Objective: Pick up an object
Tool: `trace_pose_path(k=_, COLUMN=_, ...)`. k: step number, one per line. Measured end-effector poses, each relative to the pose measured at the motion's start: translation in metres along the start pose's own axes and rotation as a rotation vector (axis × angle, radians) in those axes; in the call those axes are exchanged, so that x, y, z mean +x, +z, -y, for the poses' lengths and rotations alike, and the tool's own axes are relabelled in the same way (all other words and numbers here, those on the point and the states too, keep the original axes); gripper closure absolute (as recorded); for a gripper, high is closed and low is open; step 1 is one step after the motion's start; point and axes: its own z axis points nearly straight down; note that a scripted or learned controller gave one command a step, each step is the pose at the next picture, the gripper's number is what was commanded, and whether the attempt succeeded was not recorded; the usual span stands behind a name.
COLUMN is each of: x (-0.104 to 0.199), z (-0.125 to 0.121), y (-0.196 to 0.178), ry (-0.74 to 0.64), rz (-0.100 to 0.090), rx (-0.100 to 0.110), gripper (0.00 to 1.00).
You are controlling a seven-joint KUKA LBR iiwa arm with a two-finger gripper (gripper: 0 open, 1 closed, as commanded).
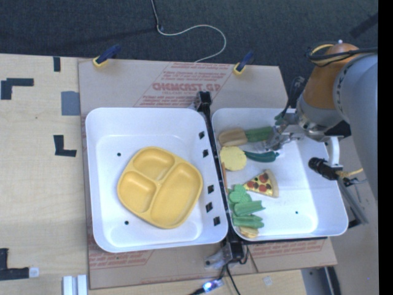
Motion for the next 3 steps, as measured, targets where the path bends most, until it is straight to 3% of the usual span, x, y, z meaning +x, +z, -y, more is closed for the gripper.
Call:
trace_pose_path(k=2, x=-0.003, z=0.006, y=-0.103, ry=0.003, rz=-0.005, rx=0.002, gripper=1.0)
trace_pose_path(k=3, x=-0.003, z=0.005, y=-0.128, ry=0.003, rz=-0.006, rx=0.003, gripper=1.0)
